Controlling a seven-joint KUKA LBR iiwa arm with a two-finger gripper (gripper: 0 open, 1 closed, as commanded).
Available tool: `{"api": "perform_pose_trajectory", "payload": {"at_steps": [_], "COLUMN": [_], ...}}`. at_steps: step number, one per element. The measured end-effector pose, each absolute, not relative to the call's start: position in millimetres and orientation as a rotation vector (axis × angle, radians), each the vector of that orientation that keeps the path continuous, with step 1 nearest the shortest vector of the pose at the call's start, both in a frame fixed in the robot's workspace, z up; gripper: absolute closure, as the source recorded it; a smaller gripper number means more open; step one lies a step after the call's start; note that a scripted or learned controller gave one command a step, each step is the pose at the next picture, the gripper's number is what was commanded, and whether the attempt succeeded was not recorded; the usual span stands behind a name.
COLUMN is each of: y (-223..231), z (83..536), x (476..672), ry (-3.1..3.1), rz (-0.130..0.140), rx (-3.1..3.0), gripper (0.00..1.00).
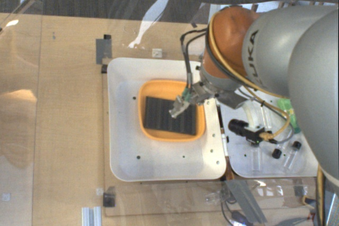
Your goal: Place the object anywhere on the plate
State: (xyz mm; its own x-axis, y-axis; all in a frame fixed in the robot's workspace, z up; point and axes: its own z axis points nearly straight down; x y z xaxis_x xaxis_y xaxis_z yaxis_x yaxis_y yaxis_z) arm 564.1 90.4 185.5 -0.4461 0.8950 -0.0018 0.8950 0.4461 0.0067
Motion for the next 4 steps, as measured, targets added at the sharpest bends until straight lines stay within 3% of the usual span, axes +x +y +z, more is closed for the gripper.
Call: {"api": "perform_pose_trajectory", "payload": {"at_steps": [1, 2, 3, 4], "y": [43, 45, 54, 54], "z": [186, 198, 185, 186], "x": [628.0, 629.8, 561.8, 561.9], "ry": [2.752, 2.751, 2.823, 2.823], "rz": [0.006, 0.011, 0.006, 0.006], "rx": [1.504, 1.492, 1.369, 1.368], "gripper": [0.00, 1.00, 1.00, 0.00]}}
